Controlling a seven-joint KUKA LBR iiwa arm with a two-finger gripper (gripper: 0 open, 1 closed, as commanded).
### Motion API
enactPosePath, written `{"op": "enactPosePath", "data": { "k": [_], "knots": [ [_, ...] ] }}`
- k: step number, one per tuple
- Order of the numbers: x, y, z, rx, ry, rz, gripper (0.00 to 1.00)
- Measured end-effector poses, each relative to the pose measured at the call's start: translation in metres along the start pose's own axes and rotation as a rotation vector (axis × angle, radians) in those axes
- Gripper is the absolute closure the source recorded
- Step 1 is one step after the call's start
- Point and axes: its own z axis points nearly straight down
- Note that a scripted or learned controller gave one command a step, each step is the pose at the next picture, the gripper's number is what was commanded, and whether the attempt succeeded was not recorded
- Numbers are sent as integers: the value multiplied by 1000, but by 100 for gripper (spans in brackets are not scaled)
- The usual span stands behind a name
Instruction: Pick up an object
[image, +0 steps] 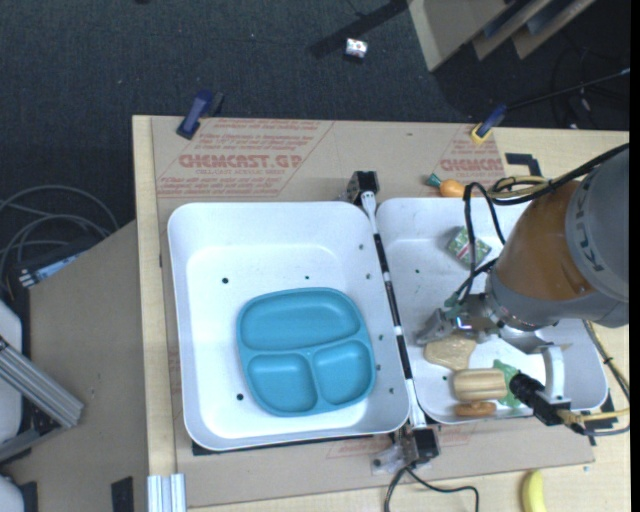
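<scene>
Below, spread across a tan, paper-covered bench (300, 160), two shallow white bins side by side. Resting in the left white bin (200, 250), toward its near edge, a light-blue plastic plate with three compartments (305, 348), lying flat and well apart from the arm. Reaching over the right white bin (410, 240) from the right, a grey arm with an orange band above the wrist (560, 250), wrapped by a black cable. Lowered near the middle of that bin, the jaws (450, 322), just above a pale, flattish beige object (450, 351) and perhaps touching its top edge; cannot tell whether parted or clenched, and nothing clearly seen between them. Just beside the beige object, toward the near edge of the right bin, a tan wooden cylinder lying on its side (478, 383). Touching or nearly touching that cylinder, right at the near wall, a small orange-brown stick-like piece (475, 408). Close to the cylinder's right end, a small green item (512, 392), partly hidden by a black part of the tool. Toward the far side of the right bin, a small green-and-white crumpled packet (462, 243), well apart from the jaws.
</scene>
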Motion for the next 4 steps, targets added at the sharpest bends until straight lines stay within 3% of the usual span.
{"op": "enactPosePath", "data": {
  "k": [1, 2, 3, 4],
  "knots": [
    [-2, 16, 0, -1, -1, 0, 0],
    [-45, 95, -1, 0, 0, -1, 0],
    [-23, 145, -1, 0, 0, -2, 0],
    [-15, 161, -1, -3, -1, -2, 0]
  ]
}}
